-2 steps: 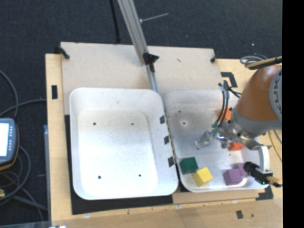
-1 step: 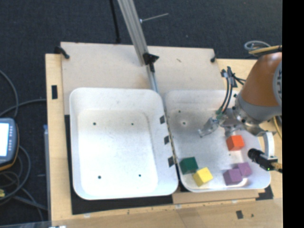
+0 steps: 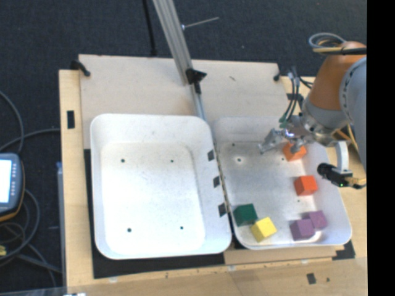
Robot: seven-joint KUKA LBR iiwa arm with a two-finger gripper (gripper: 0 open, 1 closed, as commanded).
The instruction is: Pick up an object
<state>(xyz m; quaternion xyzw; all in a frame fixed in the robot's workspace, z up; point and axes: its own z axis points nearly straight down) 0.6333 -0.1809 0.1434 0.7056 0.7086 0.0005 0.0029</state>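
Orange block (image 3: 294, 152) sits near the right bin's (image 3: 247, 134) far right edge, directly under the gripper (image 3: 285, 142), which hovers low there for a grasp; whether it is clenched on the block I cannot tell. Other blocks cluster along the near edge.

Our one fixed overhead cam, slanted down on both bins (image 3: 154, 128), arm (image 3: 336, 91) at 3 o'clock.
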